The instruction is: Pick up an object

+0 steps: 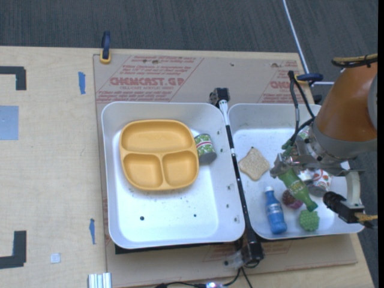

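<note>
Over the right bin, green bottle slanted beneath fingers, grip state unclear

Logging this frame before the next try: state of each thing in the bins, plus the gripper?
yellow divided plate: flat in left bin, compartments bare
small can: beside plate's right edge
cracker: flat in right bin
blue bottle: lying down
green bottle: tilted, under gripper
green ball: resting in right bin
gripper: low over green bottle

Dark carpet, pale wooden bench
</note>
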### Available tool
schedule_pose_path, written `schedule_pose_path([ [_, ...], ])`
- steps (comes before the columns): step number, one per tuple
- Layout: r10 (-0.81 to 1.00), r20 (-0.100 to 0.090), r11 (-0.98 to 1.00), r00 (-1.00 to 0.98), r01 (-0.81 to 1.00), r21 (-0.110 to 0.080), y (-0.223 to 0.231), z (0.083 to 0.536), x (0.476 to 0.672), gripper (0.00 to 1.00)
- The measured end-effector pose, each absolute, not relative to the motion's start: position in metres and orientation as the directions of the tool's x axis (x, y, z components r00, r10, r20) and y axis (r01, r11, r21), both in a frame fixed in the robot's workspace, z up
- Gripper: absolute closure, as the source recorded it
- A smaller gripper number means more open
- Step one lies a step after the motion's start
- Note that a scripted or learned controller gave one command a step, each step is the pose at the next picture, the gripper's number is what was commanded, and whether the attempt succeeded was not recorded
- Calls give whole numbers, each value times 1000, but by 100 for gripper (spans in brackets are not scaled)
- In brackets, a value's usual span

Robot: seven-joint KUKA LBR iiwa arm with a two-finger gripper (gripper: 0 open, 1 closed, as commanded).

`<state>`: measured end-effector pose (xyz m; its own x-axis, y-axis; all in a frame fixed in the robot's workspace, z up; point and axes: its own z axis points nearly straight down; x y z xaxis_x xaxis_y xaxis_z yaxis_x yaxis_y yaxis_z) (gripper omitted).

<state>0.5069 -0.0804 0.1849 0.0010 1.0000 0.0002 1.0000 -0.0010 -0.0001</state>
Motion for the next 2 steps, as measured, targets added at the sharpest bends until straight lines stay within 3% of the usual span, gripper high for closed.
schedule_pose_path([
  [1, 1000, 0, 1, -1, 1000, 1, -18, 185, 550, 100],
  [2, 1000, 0, 0, 0, 1000, -1, -82, 185, 524, 100],
])
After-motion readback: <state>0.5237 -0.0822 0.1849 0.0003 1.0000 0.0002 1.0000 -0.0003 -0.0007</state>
